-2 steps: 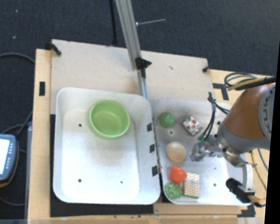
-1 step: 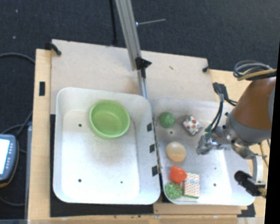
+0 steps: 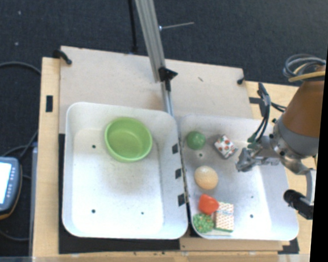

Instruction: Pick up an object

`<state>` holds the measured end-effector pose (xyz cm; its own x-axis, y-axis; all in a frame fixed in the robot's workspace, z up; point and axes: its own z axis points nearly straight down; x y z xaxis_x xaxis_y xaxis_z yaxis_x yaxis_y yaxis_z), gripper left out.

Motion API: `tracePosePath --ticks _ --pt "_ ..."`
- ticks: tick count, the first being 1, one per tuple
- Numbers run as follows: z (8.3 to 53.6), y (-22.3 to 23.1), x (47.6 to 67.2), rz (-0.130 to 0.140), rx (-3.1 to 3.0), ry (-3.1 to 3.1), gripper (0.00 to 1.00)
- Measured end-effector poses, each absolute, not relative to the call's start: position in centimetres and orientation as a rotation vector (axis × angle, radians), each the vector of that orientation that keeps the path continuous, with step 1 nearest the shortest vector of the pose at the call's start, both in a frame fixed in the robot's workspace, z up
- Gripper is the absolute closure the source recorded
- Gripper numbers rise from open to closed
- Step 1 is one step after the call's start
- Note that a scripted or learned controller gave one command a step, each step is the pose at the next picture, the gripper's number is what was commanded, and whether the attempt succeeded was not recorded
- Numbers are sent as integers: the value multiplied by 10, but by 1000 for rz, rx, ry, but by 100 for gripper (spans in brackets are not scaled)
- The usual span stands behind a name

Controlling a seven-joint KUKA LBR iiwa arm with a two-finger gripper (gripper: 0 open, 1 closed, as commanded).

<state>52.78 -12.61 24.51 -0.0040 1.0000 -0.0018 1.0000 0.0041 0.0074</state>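
Camera view, my gripper (image 3: 245, 162): low over the right bin (image 3: 270, 222), just right of the patterned cube (image 3: 224, 145); whether it is apart or together I cannot tell.
Candidates: green ball (image 3: 196, 139), beige egg (image 3: 206, 177), red piece (image 3: 208, 204) and checkered block (image 3: 225, 216), all loose, none lifted.
Left bin (image 3: 77, 205): holds a green bowl (image 3: 128, 139).
Likely target: the cube, being nearest.

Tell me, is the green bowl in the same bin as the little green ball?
No, the green bowl sits in the left bin, while the green ball lies in the right bin.
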Motion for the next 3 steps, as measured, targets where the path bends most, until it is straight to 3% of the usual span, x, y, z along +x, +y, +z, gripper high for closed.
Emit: tracePosePath --ticks 1,3 --pt "279 -127 529 5 2213 2222 100" --pt "254 -29 590 1 2214 2227 100"
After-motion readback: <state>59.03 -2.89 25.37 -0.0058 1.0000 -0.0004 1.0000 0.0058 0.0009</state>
